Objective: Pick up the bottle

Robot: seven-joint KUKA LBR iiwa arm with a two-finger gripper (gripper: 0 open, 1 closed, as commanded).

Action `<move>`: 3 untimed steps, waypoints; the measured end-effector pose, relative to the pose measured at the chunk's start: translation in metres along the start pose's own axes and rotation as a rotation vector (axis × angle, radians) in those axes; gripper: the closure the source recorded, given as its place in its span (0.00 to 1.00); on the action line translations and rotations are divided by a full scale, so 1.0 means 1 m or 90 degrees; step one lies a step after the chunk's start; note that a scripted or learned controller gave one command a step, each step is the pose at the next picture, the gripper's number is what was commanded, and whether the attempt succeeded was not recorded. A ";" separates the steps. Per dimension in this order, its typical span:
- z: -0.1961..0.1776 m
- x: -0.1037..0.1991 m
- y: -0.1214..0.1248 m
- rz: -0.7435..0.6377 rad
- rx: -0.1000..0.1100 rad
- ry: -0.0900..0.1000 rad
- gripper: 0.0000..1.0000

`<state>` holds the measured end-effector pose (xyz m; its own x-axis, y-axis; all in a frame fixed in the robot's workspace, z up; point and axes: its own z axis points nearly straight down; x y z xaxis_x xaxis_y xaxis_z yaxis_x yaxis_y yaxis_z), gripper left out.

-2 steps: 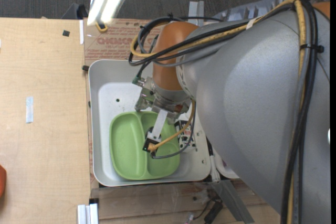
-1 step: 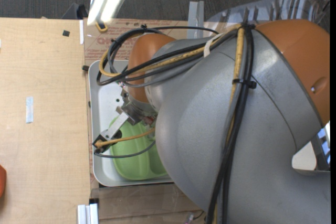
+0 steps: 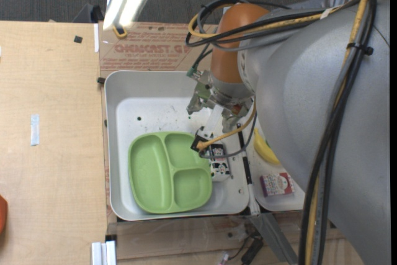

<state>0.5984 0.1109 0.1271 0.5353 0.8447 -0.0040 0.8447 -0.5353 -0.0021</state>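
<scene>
Green plastic takes up most of the white bin [image 3: 115,133]: a divided plate [image 3: 169,174] lies flat in its lower half. The gripper [image 3: 215,110] hangs over the bare floor just above the plate's upper right corner, close to the wall shared with the second bin [image 3: 280,203]. Whether the gripper is spread or pressed together I cannot tell from this angle. Where the bottle lies I cannot tell either. The grey arm [image 3: 310,90] covers much of the second bin, and what peeps out beside it is a yellow thing [image 3: 265,151] and a small pink and white carton [image 3: 276,184], neither plainly a bottle.

By my reading the step in hand is the approach, with no grasp made yet. To do it well, the gripper should rise clear of the shared wall before it travels sideways, so that nothing catches the rim. It should come down spread wide, straddling the bottle across its narrow width and centred on the body rather than on the cap or base. A bottle lying on its side is likely to roll when nudged, so both sides should meet it together. The closing should stay well apart from the plate's rim and from the carton, then the lift should go straight up and slowly, checking that the bottle comes with it
</scene>
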 end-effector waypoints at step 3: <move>-0.062 -0.038 -0.010 0.447 0.001 -0.002 0.00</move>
<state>0.5700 0.0844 0.1898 0.9541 0.2992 -0.0079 0.2993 -0.9542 0.0011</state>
